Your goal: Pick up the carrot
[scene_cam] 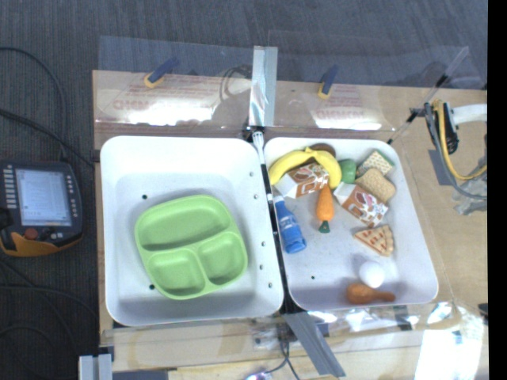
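A wooden bench on dark carpet carries two white bins (119, 236). Just right of centre in the frame, in the right bin, the carrot (325, 204) lies tip-down between the blue bottle (289, 229) and a carton (364, 204). It looks like light, stiff, smooth plastic, so I would pinch its orange middle. I cannot tell the gripper's state.
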Robot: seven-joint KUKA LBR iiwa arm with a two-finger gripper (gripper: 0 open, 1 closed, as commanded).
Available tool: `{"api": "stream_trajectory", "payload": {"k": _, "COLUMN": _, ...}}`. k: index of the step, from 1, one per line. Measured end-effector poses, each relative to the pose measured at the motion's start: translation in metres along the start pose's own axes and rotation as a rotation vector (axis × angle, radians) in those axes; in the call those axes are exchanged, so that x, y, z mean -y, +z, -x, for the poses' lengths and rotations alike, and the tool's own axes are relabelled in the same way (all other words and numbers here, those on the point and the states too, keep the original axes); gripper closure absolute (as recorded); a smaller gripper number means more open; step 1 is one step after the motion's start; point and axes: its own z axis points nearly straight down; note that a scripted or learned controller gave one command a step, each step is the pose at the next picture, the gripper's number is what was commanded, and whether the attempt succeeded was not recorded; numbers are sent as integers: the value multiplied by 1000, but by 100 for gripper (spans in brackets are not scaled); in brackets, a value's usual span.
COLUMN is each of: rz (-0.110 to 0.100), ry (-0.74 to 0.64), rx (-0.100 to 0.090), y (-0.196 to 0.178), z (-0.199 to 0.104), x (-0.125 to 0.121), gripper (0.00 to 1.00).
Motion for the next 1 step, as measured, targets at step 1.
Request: {"api": "stream_trajectory", "payload": {"k": 1, "rz": 0, "ry": 0, "rx": 1, "y": 10, "z": 0, "x": -1, "gripper": 100}}
